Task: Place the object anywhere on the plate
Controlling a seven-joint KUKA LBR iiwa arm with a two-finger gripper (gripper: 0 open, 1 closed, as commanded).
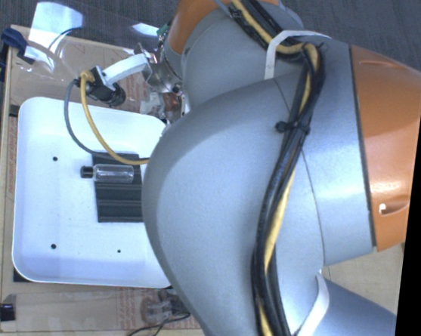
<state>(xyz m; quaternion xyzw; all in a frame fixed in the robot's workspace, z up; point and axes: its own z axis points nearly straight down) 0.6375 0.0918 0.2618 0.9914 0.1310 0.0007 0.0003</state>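
A dark grey ribbed plate (121, 194) lies flat in the left white bin (45, 212), right of its middle. Across the plate's far end lies a small silvery cylinder with a black cap (111, 173), resting on the plate. The arm's grey body fills the right of the view and hides the plate's right edge. My gripper (160, 100) is above the bin's far rim, mostly hidden behind the arm and apart from the cylinder.
A yellow cable (87, 122) loops from the wrist over the bin's far part. A white bracket (125, 69) juts left from the wrist. Clear plastic sheeting (55, 23) lies beyond the bin. Wooden bench (102, 302) borders the near rim.
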